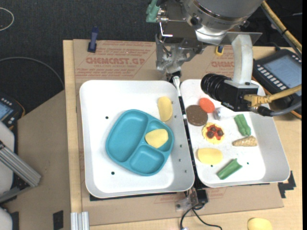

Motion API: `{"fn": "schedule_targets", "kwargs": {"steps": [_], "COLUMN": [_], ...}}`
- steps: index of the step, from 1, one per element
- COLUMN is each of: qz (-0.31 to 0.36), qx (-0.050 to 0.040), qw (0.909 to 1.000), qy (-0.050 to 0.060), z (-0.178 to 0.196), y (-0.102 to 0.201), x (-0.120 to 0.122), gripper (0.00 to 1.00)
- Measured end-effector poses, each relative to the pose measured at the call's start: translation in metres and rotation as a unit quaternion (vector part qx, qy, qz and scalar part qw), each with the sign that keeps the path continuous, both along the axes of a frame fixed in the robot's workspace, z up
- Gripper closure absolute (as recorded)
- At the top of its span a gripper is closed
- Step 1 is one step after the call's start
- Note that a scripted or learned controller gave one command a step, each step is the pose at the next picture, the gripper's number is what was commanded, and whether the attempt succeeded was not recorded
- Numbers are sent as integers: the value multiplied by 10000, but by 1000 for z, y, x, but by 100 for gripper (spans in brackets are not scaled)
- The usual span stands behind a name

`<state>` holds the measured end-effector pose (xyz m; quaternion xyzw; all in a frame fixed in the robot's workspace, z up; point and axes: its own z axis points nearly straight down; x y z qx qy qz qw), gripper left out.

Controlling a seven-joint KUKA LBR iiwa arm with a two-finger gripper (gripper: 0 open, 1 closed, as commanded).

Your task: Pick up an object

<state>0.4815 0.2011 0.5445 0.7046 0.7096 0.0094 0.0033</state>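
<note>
My gripper (172, 70) hangs from the grey arm over the far edge of the bench, above the seam between the two white bins. The left bin (93, 128) holds a blue divided plate (129, 145) with a yellow piece (156, 138) lying in it, and another yellow piece (165, 108) lies beside the plate. In the right bin (273, 162) lie a brown disc (196, 115), a red piece (207, 104), a small yellow round with red spots (213, 132), a green piece (242, 125), a tan cone (244, 141), a yellow lump (209, 155) and a green stick (229, 168).
A black cylinder (223, 91) on the arm's white bracket overhangs the right bin's far corner. A tablet (280, 71) lies at the right. A blue clip (92, 40) sits on the cardboard at the back left. A yellow object (259, 223) lies near the bottom edge.
</note>
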Motion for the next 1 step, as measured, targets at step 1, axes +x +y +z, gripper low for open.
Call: {"fn": "schedule_targets", "kwargs": {"steps": [1], "qz": [-25], "qx": [-59], "qw": [9999], "qy": [132], "z": [-81], "y": [11], "x": [-3], "gripper": [100]}}
